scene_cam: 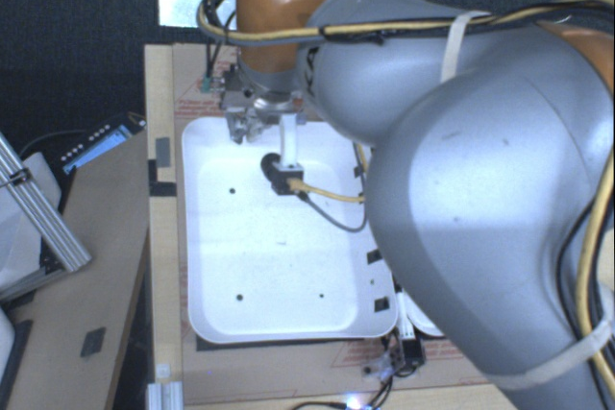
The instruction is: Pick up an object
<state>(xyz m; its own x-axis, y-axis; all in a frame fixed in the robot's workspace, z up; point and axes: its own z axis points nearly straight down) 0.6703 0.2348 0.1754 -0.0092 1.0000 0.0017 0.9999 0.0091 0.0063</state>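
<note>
I see the grey two-finger gripper point(263, 132) low over the far end of the shallow white plastic bin point(216, 302), and I cannot tell whether it is apart or together. Just below it sits a small black lump point(276, 174) joined to a yellow cable point(332, 196). This is possibly the gripper's own fitting rather than an object to pick.

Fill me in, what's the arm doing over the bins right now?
The grey KUKA arm reaches in from the right and covers most of the view. Its pincer sits low at the far edge of the left white bin. I can't make out any object between its fingers, and I can't tell how they're set. A dark fitting with a yellow cable hangs over the bin floor nearby. No grasp is evident yet.
</note>
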